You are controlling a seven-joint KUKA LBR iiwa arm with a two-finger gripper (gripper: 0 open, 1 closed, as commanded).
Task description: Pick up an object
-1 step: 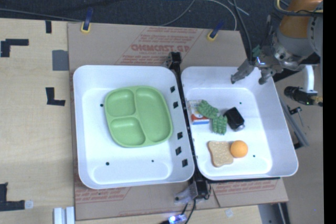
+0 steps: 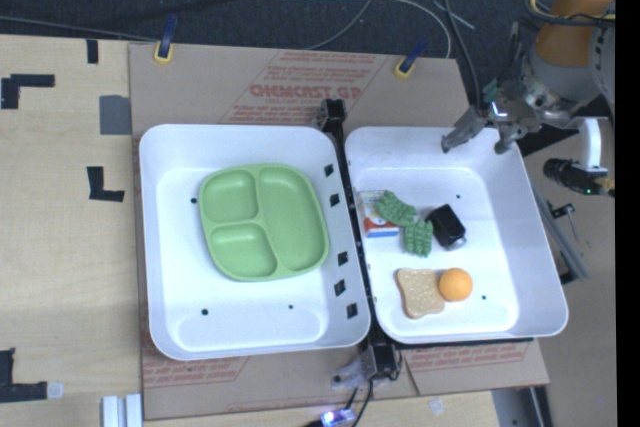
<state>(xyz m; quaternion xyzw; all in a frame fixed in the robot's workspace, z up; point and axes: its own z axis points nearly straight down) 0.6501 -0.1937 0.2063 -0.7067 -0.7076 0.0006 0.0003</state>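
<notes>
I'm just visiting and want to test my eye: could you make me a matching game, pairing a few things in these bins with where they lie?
Things:
1. green divided plate
2. orange ball
3. slice of toast
4. small black object

Places:
A. right bin, touching the left side of the orange ball
B. alone in the left bin
C. right bin, just right of the green leafy item
D. right bin, near the front, against the toast's right edge

Pairs: 1-B, 2-D, 3-A, 4-C

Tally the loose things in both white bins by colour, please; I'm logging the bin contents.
Green: 2, a divided plastic plate and a knobbly soft toy
Black: 1, a small block
Orange: 1, a round ball
Tan: 1, a toast-shaped slice
Total: 5
</notes>
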